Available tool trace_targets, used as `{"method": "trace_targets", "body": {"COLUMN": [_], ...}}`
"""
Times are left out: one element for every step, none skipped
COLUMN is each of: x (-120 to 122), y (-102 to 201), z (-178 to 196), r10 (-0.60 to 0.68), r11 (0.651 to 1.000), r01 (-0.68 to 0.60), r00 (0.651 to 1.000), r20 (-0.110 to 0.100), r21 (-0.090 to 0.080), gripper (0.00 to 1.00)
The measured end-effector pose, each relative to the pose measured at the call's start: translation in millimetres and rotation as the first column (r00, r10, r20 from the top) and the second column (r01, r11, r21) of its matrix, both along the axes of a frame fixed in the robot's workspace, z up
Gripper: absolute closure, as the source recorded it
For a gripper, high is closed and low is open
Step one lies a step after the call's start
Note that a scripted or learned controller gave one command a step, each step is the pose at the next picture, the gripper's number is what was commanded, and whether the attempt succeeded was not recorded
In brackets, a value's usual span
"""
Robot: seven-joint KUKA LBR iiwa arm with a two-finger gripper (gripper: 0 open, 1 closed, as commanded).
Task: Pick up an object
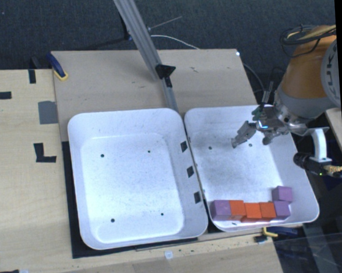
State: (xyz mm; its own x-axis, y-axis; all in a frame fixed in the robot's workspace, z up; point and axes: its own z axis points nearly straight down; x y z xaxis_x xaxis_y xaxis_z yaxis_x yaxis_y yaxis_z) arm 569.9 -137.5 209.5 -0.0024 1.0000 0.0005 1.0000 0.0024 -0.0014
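Observation:
A row of blocks lies along the near edge of the right bin (219, 159). A purple block (221, 208) is at its left end, orange blocks (253, 210) fill the middle, and two purple blocks (282, 195) sit at the right end. My gripper (252, 139) hovers over the far right part of this bin, well away from the blocks. Its fingers are spread open with nothing between them.
The left bin (130, 176) sits beside the right one, and black clips (190, 171) mark the seam between them. A slanted metal pole (144, 38) rises behind the bins. A blue and yellow tool (57, 67) lies at the bench's far left corner.

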Motion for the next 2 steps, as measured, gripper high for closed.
{"method": "trace_targets", "body": {"x": [-35,-86], "y": [89,150], "z": [-19,-18], "r10": [0.005,0.004], "r11": [1.0,1.0], "r01": [-0.005,-0.004], "r00": [1.0,1.0], "r20": [-0.005,-0.006], "r21": [0.003,0.002], "gripper": [0.0,0.0]}}
